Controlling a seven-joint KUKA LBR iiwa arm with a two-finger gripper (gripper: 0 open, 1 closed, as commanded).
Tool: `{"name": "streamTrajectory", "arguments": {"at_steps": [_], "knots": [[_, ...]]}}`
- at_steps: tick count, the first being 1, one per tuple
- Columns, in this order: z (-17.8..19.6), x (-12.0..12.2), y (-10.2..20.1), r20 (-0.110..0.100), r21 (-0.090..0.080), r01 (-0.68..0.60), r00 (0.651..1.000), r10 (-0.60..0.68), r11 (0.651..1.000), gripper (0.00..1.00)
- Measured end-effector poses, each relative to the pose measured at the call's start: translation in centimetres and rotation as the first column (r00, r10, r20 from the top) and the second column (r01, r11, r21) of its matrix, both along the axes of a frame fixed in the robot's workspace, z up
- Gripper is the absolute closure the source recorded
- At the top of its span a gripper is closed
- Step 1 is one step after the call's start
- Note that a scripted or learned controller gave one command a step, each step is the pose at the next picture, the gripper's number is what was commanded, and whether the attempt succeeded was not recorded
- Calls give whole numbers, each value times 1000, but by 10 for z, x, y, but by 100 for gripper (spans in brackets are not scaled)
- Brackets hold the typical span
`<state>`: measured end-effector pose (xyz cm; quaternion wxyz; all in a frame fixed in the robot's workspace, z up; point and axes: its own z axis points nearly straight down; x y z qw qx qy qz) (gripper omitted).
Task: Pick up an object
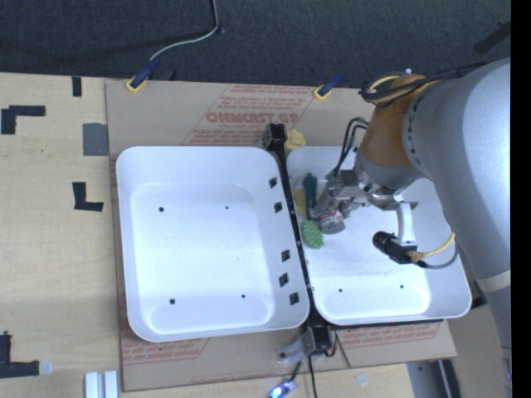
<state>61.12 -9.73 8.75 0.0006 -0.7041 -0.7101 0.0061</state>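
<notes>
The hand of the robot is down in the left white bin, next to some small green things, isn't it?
Not quite. The camera view shows the hand down in the right bin, not the left bin. The rest holds: small green things lie right beside it, near the divider between the bins.

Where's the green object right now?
The green object lies in the right bin, close to its left wall, just below and left of the gripper.

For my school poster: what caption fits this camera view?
Grey robot arm's gripper reaches into the right white bin near a small green bumpy object.
</notes>
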Motion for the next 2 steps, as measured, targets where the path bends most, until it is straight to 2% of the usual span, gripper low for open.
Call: {"name": "streamTrajectory", "arguments": {"at_steps": [1,2], "knots": [[64,-1,-4,14,7,8,1000,-8,1000,100],[99,-10,88,11,12,-2,1000,2,1000,100]]}}
